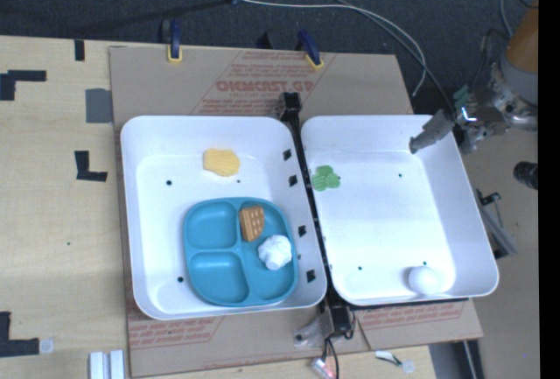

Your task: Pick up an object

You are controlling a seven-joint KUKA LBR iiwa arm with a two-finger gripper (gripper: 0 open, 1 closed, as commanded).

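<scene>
No one object is fixed by the task, so several candidates are to be weighed. A small green piece [325, 178] lies in the right bin [455, 193], close to the wall shared with the left bin [144, 193]. A white ball [426, 279] rests near the right bin's front corner, almost against the rim. In the left bin a yellow lump [221, 162] lies on the bare floor, and a blue divided tray [219, 272] carries a brown waffle-like piece [252, 222] and a white crumpled lump [276, 252].

The pincer [435, 135] is seen over the far right edge of the right bin, well apart from every object; nothing is held in it, and how far it is opened cannot be told.

Trouble is likely at the walls: the green piece and the ball could each be missed if a finger is blocked by the rim. The ball may be rolled away by a glancing touch. The tray items sit crowded, so two could be nudged together.
</scene>
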